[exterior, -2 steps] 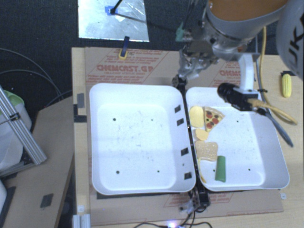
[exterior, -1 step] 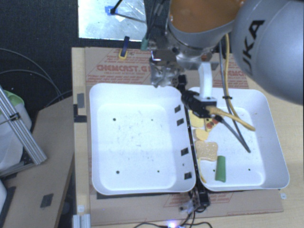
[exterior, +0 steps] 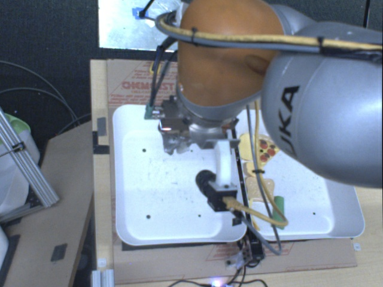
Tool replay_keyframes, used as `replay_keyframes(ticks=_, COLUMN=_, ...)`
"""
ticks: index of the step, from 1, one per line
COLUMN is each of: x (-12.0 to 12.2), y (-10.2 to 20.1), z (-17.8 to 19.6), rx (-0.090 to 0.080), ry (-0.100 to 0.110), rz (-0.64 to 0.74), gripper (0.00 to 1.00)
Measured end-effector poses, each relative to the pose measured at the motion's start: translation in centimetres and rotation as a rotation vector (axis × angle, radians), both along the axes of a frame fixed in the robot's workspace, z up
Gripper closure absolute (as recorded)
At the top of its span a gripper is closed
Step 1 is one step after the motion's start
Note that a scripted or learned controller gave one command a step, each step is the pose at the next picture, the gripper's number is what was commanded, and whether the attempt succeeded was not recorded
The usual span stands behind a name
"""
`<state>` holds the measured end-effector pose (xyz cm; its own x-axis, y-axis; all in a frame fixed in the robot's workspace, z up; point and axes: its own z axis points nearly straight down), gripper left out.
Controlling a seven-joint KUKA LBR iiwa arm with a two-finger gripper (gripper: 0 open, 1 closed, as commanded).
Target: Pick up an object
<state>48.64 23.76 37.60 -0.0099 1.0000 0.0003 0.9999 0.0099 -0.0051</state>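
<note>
One pincer (exterior: 173,143) over left bin (exterior: 143,211) | grip state: cannot tell | arm (exterior: 323,100) hides much of right bin (exterior: 342,217)

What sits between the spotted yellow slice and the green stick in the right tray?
A pale tan piece, too hidden to identify, as the overhead camera view shows.

A flat yellow piece with red spots (exterior: 267,149) lay in the right-hand bin (exterior: 311,220), off to the view's right of the gripper (exterior: 173,146) and partly hidden by cables. Nearer the camera lay a pale tan piece (exterior: 267,188). Just beside that was a small green cylinder (exterior: 279,205), farthest from the gripper.
</note>
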Motion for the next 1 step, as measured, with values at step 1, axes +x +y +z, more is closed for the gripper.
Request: replay_keyframes(ticks=1, x=0.03, y=-4.82, z=-4.23, rx=-0.001, ry=-0.003, rz=-0.013, gripper=1.0)
